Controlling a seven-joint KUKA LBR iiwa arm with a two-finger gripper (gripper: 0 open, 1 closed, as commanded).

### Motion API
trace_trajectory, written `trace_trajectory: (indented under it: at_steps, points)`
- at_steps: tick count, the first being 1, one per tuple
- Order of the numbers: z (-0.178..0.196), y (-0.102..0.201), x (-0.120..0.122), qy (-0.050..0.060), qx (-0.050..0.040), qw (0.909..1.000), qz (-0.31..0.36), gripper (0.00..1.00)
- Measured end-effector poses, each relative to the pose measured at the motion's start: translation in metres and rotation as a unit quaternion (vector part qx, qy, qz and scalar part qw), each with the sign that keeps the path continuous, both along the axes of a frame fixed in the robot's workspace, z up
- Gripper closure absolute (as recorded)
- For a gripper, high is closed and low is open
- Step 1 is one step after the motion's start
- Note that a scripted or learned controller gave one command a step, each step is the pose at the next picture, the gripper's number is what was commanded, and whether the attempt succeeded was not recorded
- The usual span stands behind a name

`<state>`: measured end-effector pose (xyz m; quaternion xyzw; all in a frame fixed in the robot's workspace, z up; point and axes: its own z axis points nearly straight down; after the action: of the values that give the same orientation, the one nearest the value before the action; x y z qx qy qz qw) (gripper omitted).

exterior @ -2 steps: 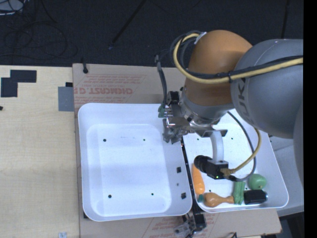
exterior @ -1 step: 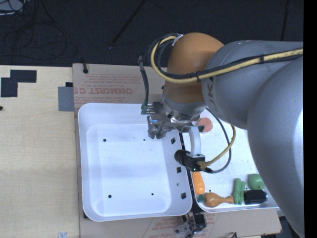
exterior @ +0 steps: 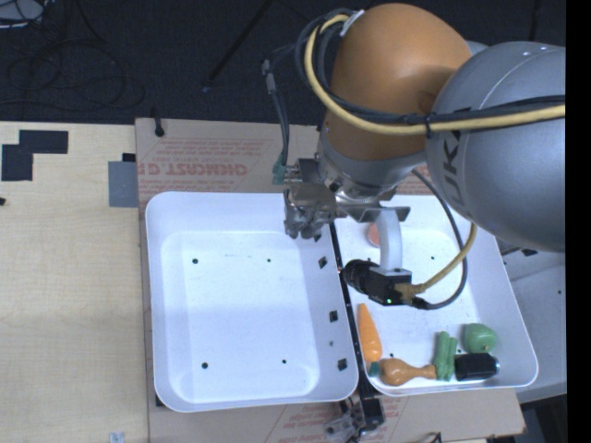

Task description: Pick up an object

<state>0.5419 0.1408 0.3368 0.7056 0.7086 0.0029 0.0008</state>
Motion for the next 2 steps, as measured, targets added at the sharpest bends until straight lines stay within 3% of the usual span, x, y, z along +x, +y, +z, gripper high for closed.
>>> trace_trajectory:
  at_steps: [1, 2]
  points:
    - [0.002, -0.001, 0.000, 0.006, -0.0027, 1.0000, 0.001, 1.00]
    - [-0.180, 0.038, 0.003, 0.011, -0.0037, 0.9999, 0.001, 1.00]
